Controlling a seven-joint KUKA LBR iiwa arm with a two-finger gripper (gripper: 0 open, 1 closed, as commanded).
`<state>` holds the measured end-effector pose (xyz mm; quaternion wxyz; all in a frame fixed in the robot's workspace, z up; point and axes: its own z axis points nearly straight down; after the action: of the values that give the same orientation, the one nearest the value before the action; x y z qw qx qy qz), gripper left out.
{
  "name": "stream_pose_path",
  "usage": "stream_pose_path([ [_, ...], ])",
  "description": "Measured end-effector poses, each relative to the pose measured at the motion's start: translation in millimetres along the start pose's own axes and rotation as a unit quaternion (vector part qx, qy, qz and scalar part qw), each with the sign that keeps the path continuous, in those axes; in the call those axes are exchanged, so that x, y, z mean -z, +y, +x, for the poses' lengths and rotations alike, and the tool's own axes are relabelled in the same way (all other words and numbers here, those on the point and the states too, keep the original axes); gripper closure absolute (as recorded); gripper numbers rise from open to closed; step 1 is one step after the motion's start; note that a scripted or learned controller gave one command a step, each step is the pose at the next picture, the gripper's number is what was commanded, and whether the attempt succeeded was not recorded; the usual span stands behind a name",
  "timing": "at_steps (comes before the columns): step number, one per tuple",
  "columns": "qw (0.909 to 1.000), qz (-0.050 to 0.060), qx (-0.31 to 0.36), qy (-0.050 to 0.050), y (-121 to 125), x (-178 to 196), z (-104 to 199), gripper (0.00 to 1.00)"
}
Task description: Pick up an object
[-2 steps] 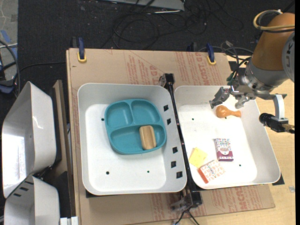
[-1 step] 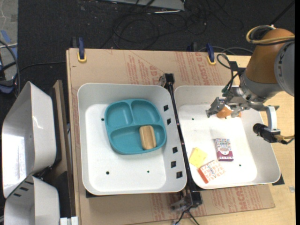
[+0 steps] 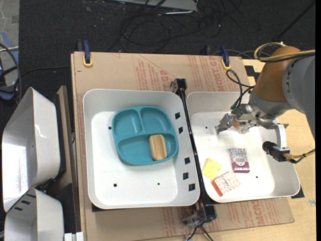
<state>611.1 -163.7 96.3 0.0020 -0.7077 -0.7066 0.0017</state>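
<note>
Grey metal makes up the gripper (image 3: 224, 125), which sits low over the upper left part of the right bin (image 3: 283, 185), its tip pointing toward the divider between the two bins; whether it is open or closed cannot be told at this size and slant, and nothing shows in its grasp. Behind it the arm (image 3: 293, 84) comes in from the right, with its orange band (image 3: 271, 77) above the wrist and a dark cable looping beside it. Below the gripper and well apart from it, three small things lie on the white floor of the right bin: a small purple-and-white packet (image 3: 239, 159) near the middle, a yellow square piece (image 3: 211, 167) to its lower left, and an orange-and-white packet (image 3: 226, 183) just below the yellow piece, lying at a slant. The yellow piece and the orange packet are close together, perhaps touching at a corner. A black divider strip (image 3: 188, 134) runs between the bins. In the left bin (image 3: 100, 185) a teal divided plate (image 3: 135, 134) rests flat, and a tan oblong block (image 3: 157, 147) lies in its lower right compartment. Both bins stand on a brown cardboard sheet (image 3: 135, 69) held at its far edge by clamps (image 3: 87, 54).
</note>
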Motion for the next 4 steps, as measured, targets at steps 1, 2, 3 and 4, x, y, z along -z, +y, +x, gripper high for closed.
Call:
stream_pose_path([
  [1,1.0000,-0.004,0.000,-0.001,1.9,14.4,-0.1,1.00],
  [2,1.0000,-0.005,0.000,-0.001,-7.1,64.8,0.6,1.00],
  [3,1.0000,-0.006,0.002,-0.001,-7.3,128.9,1.1,1.00],
  [4,1.0000,-0.004,0.002,-0.001,-6.6,150.2,1.1,1.00],
])
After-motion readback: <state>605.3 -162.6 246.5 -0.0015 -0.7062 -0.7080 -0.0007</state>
